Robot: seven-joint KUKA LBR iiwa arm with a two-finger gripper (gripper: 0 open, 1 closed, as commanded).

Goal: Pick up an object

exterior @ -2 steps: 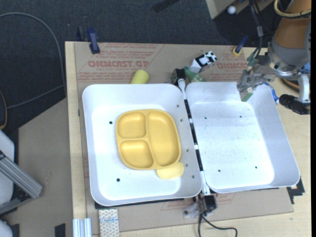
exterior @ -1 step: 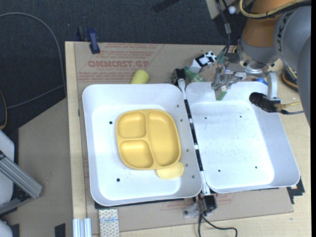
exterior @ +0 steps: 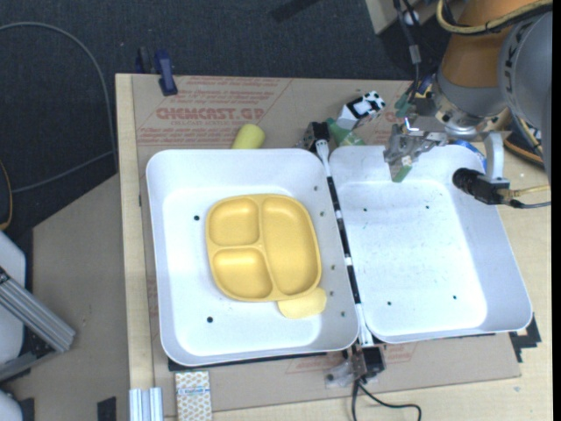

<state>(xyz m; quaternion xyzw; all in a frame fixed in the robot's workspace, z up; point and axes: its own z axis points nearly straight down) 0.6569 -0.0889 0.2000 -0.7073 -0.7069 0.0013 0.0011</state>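
Observation:
A yellow plate (exterior: 263, 246) with three compartments lies flat in the left bin (exterior: 175, 235). A pale yellow flat piece (exterior: 303, 304) sticks out from under the plate's near edge. My gripper (exterior: 401, 163) hangs over the far edge of the right bin (exterior: 438, 270), well to the right of the plate and away from it. A small greenish tip shows at the gripper's lower end, and I cannot make out what it is.
On the cardboard behind the bins lie a yellow cylinder (exterior: 248, 136), a black-and-white toy (exterior: 365, 106) and a small green and black item (exterior: 337, 132). A blue clamp (exterior: 164, 71) sits at the bench's far left edge.

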